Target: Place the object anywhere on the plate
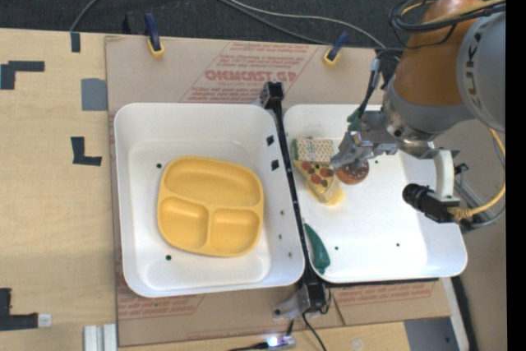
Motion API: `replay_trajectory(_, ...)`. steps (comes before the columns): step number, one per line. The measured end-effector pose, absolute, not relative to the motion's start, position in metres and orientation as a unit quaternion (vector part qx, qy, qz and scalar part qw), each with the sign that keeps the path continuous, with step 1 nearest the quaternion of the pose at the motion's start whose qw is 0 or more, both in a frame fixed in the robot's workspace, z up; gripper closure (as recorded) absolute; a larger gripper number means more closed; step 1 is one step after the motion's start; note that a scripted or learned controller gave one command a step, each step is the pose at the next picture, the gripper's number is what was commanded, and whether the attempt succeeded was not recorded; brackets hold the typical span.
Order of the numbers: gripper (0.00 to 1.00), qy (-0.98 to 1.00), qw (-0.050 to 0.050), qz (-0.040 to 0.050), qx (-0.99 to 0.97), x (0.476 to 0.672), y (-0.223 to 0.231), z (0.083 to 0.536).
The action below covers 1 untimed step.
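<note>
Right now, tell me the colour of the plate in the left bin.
Yellow. The plate shows clearly in the camera view.

2 white bins: the left bin (pixel 131 177) holds 1 yellow plate (pixel 210 204); the right bin (pixel 427 251) holds 1 pizza slice (pixel 319 178), 1 waffle (pixel 315 149), 1 green item (pixel 317 251).
</note>
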State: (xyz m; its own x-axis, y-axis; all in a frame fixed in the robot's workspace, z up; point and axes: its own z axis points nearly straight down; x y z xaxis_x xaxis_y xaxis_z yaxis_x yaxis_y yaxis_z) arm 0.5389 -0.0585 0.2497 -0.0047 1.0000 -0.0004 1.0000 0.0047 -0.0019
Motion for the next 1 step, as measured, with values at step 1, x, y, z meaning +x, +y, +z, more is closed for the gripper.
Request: replay_trajectory(1, 1.0, -0.709, 0.0, -0.0002, -0.705, 0.5736, -0.0111, 0.2495)
